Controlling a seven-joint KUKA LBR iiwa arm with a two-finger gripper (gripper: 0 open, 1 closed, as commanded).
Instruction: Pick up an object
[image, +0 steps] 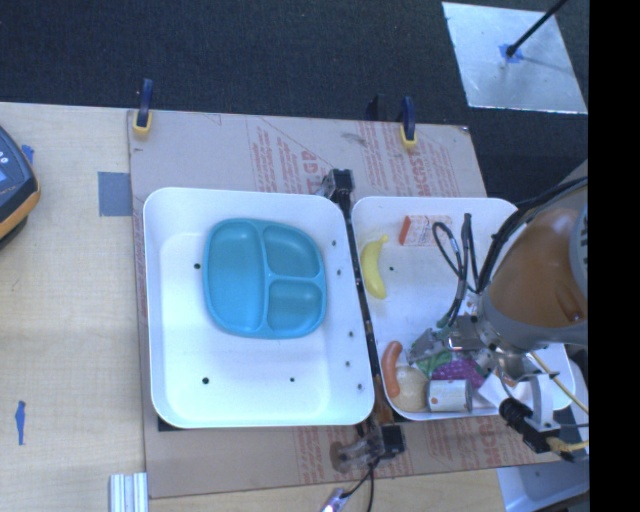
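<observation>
Gripper (447, 352) low over right bin (425, 208), front edge, among purple item (457, 370), white block (449, 397), red piece (391, 355). Claw state: cannot tell. Banana (373, 267) near left wall.

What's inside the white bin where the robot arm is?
The right bin holds a banana, a small orange piece, a sausage and purple grapes. The arm covers the rest.

Red print on the cardboard sheet (300, 150) is too blurred to read.
</observation>
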